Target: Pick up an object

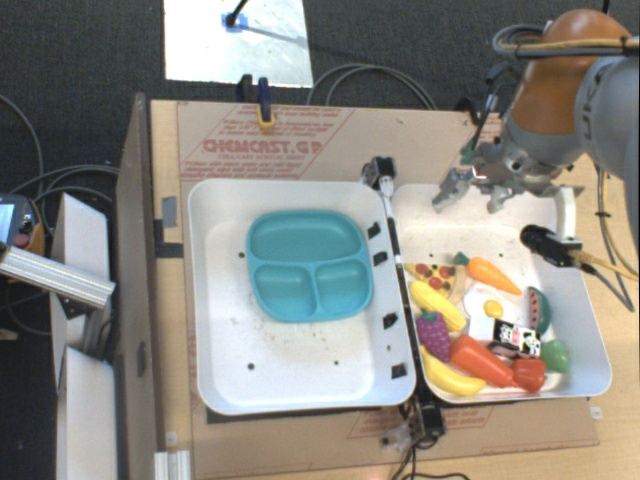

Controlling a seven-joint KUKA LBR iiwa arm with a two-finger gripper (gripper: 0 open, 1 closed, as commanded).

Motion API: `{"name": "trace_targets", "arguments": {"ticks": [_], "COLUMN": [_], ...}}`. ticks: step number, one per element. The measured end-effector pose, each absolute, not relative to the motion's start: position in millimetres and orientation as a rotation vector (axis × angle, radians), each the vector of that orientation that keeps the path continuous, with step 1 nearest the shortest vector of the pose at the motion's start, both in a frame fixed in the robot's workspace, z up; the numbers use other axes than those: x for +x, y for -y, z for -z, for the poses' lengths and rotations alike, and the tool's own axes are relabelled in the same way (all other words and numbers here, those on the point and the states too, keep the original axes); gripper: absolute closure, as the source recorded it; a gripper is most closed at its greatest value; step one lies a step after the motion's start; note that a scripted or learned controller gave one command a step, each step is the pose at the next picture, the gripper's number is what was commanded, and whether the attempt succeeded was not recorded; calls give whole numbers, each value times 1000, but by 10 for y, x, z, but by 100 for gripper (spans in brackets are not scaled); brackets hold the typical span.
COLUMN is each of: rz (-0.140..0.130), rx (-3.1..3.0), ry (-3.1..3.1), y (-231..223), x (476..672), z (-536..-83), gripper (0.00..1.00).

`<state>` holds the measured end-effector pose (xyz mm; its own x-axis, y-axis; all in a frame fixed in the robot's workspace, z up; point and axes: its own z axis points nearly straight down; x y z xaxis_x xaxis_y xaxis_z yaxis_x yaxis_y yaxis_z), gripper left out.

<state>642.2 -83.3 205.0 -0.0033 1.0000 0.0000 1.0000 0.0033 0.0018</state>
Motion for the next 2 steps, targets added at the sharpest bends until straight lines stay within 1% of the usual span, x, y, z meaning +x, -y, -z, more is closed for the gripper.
{"name": "trace_targets", "arguments": {"ticks": [1, 2], "rz": [-5, -5], "rx": [2217, 2217], "ry": [-2212, -2221], "y": [1249, 1214], "x": [5880, 5892], "z": [-973, -1095], "gripper": [0, 100]}}
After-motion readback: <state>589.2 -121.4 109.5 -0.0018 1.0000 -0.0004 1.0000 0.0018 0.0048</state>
